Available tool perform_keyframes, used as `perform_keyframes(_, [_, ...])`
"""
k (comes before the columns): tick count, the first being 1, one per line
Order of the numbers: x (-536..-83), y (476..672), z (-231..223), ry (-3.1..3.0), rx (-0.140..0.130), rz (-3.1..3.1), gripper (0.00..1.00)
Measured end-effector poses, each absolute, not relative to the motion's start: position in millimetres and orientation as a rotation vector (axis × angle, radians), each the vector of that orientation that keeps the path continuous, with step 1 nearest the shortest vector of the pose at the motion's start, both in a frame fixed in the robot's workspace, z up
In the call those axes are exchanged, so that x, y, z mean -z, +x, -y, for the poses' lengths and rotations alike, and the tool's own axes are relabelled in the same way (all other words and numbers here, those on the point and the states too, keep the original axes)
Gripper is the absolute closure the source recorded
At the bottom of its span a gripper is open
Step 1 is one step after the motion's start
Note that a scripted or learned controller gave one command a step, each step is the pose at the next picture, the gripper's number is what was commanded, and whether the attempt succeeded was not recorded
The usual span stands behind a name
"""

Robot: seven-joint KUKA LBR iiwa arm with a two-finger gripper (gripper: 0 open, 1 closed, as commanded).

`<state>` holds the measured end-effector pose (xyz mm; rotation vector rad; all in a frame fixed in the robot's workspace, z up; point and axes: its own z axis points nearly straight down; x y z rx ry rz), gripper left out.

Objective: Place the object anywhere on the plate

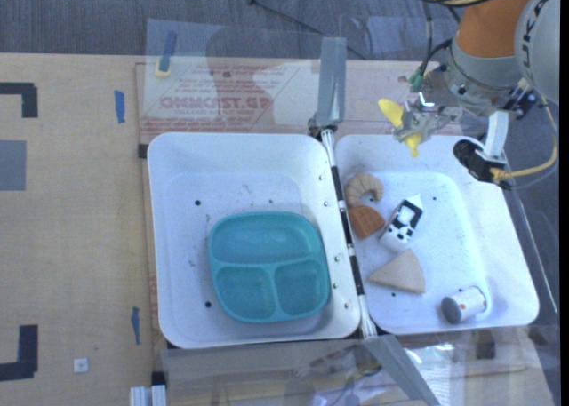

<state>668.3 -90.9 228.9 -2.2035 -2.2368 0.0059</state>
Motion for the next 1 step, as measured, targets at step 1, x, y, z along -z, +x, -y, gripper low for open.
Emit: perform_keyframes(1, [-229.5,630.4,15.8,-2.082,-0.004,2.348,1.00])
